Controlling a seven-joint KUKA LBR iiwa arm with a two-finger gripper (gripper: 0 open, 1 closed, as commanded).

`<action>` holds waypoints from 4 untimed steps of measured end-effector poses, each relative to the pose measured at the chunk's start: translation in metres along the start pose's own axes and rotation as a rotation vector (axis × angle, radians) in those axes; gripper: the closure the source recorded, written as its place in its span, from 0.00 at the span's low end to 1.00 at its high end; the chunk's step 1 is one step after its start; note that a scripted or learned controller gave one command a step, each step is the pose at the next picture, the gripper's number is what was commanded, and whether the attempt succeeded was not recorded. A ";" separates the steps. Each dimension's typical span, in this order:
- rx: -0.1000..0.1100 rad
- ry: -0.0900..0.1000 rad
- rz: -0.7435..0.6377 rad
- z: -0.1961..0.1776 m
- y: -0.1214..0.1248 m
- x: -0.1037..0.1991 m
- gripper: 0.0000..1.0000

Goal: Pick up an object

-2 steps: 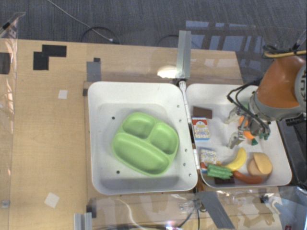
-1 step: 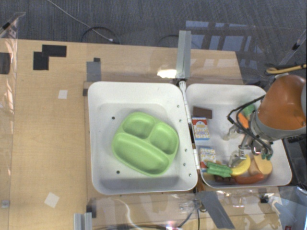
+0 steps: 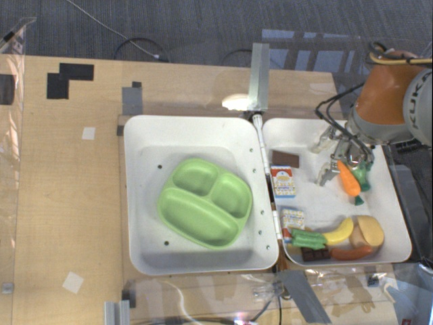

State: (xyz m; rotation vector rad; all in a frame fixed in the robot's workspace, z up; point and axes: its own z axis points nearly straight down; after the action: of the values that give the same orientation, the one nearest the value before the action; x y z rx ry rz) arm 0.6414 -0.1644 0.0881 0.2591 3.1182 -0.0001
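Carrot (image 3: pixel 348 179): orange with a green end, in the right bin (image 3: pixel 399 202), near its far right side. It lies tilted.
Gripper (image 3: pixel 336 160): over the right bin. Its fingers are spread apart, with nothing between them. One fingertip is just beside the carrot's top end.
Arm (image 3: pixel 385 100): comes in from the right, with its orange band showing.
Left bin (image 3: pixel 135 181): has a green tray (image 3: pixel 205 200) with three parts.
Right bin, near end: a banana (image 3: pixel 340 232), a tan round thing (image 3: pixel 369 231), a green thing (image 3: pixel 308 237).
Right bin, left side: a brown block (image 3: pixel 285 159), and two small boxes (image 3: pixel 283 181).
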 end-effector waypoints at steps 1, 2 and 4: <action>0.001 0.001 0.131 -0.001 -0.036 0.050 0.00; 0.000 -0.001 0.068 -0.002 0.013 0.063 0.00; 0.001 -0.013 0.147 -0.180 0.013 0.079 1.00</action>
State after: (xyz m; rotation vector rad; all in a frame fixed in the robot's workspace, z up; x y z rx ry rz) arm 0.5637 -0.1384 0.2676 0.4857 3.0780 -0.0017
